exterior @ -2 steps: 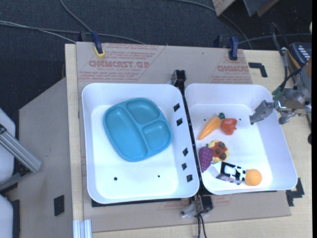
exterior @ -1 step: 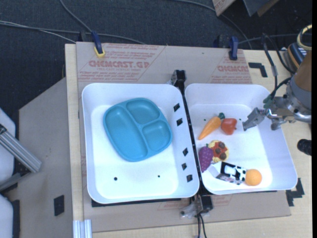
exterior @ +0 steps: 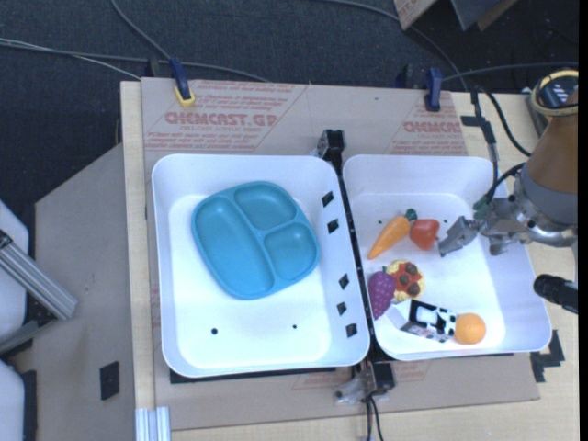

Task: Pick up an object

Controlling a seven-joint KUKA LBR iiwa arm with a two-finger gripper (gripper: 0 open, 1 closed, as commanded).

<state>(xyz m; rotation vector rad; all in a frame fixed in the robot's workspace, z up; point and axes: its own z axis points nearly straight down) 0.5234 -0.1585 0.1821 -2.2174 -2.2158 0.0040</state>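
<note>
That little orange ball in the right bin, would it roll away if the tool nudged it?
Probably. The orange ball looks round and smooth, so a push would likely send it rolling. It sits near the right bin wall and a black-and-white object, which might stop it. It looks small, probably light.

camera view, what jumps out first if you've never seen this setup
The big blue divided plate lies alone in the left bin. In the right bin, bright toy food is clustered: a carrot, a tomato, purple grapes, an orange. The gripper hangs just right of the tomato.
</note>
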